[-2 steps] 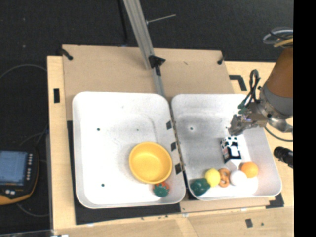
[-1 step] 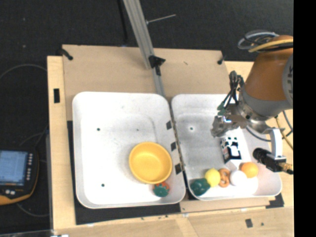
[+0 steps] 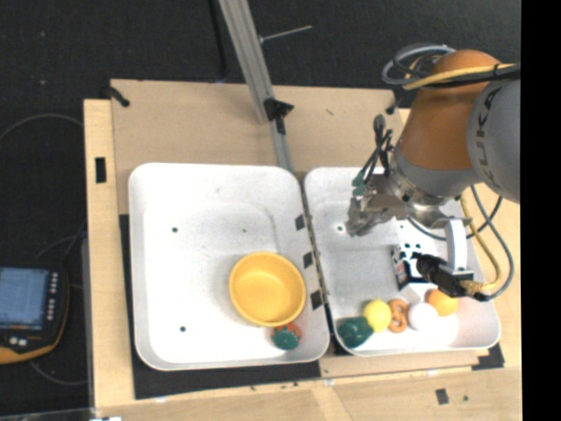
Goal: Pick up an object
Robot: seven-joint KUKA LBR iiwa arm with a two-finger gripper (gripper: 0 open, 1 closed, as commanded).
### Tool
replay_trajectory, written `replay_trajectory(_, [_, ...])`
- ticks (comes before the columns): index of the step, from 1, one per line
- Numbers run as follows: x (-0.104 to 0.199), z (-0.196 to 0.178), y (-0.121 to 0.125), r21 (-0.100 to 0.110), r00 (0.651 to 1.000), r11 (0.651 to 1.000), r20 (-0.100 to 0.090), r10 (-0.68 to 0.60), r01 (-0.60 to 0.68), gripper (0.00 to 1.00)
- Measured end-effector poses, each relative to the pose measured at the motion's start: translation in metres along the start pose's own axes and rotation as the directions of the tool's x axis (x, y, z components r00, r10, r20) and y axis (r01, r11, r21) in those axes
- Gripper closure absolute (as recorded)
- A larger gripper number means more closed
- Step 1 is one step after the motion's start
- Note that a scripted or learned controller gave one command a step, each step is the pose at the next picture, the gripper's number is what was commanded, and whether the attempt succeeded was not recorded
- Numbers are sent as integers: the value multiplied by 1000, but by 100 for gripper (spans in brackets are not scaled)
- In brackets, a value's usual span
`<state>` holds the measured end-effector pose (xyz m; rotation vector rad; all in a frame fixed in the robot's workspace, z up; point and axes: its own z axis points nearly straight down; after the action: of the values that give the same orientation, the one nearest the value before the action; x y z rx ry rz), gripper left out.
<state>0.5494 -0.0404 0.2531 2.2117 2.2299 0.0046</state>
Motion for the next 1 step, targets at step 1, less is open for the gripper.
replay_trajectory(1, [44, 11, 5, 4, 1000, 1000, 1, 2, -2, 100])
